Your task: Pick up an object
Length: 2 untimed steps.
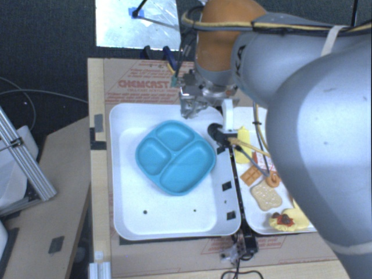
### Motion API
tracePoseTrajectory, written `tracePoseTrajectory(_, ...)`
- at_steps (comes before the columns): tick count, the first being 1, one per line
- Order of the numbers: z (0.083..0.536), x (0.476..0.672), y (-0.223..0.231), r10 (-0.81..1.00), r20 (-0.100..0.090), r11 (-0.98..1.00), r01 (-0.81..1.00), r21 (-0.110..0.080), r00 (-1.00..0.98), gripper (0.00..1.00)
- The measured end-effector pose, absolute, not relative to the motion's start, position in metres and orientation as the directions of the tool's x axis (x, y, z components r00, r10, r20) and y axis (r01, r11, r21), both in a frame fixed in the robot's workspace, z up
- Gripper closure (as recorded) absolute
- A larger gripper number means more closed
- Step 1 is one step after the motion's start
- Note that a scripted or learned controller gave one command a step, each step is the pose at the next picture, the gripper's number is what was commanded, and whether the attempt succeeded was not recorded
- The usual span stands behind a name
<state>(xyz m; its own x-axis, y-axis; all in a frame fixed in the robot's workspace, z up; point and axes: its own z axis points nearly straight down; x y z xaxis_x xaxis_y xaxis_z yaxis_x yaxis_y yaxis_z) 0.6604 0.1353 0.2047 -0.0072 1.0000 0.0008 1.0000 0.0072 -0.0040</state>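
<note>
Blue divided plate [175, 156], just one, lies in the left of two bins [125, 214]; gripper [192, 108] above its rim, fingers' state unclear.

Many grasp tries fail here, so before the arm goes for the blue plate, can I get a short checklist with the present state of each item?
1. Blue divided plate lies flat in the left bin: ok.
2. Nothing rests on the plate: ok.
3. End effector is above the bin's far edge, beyond the plate, not over it: not ok.
4. End effector carries nothing: cannot tell.
5. Plate rim has room on the near and left sides: ok.
6. Small items in the right bin lie apart from the plate: ok.
</note>
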Motion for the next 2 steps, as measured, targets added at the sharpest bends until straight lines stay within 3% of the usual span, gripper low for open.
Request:
tracePoseTrajectory(1,0.192,0.598,0.174,1.0,0.0,0.006,1.0,-0.004,-0.006,1.0)
tracePoseTrajectory(2,0.258,0.545,0.115,1.0,0.0,-0.004,1.0,0.001,0.004,1.0)
